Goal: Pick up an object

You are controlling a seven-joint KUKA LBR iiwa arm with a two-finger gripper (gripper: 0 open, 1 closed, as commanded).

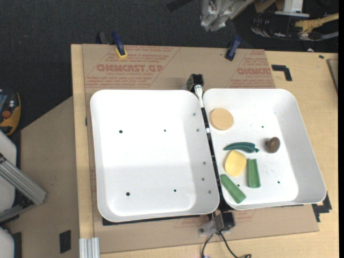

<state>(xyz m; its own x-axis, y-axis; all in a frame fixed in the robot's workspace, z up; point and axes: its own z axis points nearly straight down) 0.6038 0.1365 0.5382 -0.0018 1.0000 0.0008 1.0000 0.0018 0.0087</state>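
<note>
Nothing is picked up yet; every object lies in the right bin [301, 144], so the whole grasp remains. The pincer [215, 15] hangs beyond the table's far edge; whether it is spread or pressed together I cannot tell. Near the bin's left wall lie a flat tan disc [221, 119], a smooth yellow lump [235, 163], three green sticks and a brown ball [273, 144].
</note>
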